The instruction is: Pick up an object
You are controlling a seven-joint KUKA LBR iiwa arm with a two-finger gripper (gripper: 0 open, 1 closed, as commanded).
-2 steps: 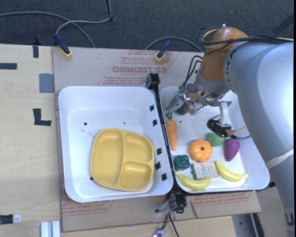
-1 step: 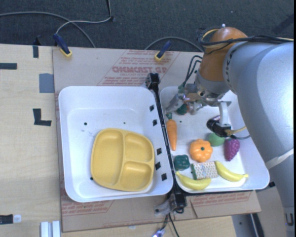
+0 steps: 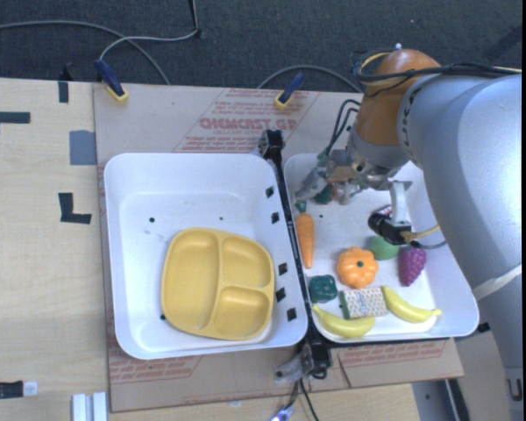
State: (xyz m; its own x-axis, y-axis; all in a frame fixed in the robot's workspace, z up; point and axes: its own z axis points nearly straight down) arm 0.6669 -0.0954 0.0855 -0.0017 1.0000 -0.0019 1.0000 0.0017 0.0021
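Lying along the near edge of the right bin (image 3: pixel 456 323) are two bananas (image 3: pixel 344 324), with a pumpkin (image 3: pixel 358 267), grapes (image 3: pixel 411 264) and a carrot (image 3: pixel 305 239) just behind them. Farther back, at the far edge, the gripper (image 3: pixel 323 185) hangs low. I cannot tell its grip. Nothing looks picked up yet.

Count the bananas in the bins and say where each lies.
2. One banana lies at the right bin's front edge near the divider; the other banana lies right of it. The arm may hide more.
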